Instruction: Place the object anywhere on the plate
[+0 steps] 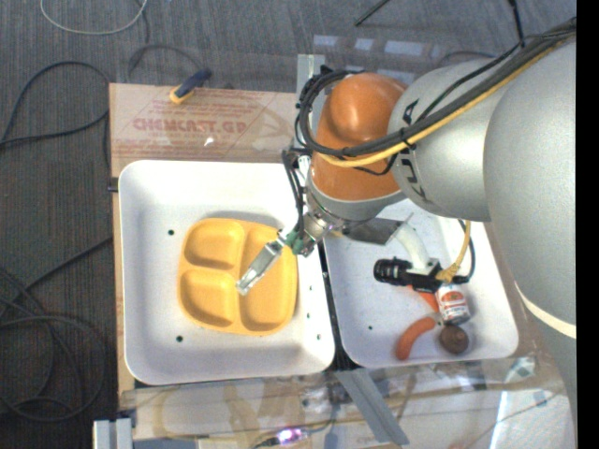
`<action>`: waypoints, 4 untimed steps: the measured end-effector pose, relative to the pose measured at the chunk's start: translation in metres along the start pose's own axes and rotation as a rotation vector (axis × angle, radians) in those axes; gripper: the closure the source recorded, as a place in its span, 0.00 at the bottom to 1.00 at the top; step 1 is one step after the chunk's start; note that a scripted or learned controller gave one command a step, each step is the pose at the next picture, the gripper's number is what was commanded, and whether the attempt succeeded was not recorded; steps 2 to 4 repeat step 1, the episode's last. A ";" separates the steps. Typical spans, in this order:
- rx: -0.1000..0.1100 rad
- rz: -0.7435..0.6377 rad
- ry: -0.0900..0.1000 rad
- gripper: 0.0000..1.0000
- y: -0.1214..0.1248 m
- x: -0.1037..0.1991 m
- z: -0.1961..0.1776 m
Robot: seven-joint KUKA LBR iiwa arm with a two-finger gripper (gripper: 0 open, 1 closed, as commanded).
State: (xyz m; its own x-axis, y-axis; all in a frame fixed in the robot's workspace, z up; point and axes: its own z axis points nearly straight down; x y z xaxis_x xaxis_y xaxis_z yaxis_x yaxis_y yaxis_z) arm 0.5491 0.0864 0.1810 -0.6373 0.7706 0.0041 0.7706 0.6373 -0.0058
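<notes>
A yellow plate (220, 283) with three compartments lies in the left white bin (150, 213). My gripper (253, 277) reaches in from the right and hangs low over the plate's right compartment, close to the central divider. It looks like a slim grey piece with a small green part at its upper end. No object shows in its grasp. The loose objects lie in the right bin (360, 340): an orange sausage-shaped thing (412, 338), a brown round thing (455, 340) and a small red-and-white can (453, 303).
The arm's grey body and orange band (360, 134) cover the upper part of the right bin. A brown cardboard sheet (197, 129) lies behind the left bin. Cables run over the floor at the left.
</notes>
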 end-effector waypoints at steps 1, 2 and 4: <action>0.000 0.000 0.000 0.00 0.000 0.000 0.000; 0.000 0.000 0.000 0.00 0.000 0.000 0.000; 0.000 0.000 0.000 0.00 0.000 0.000 0.000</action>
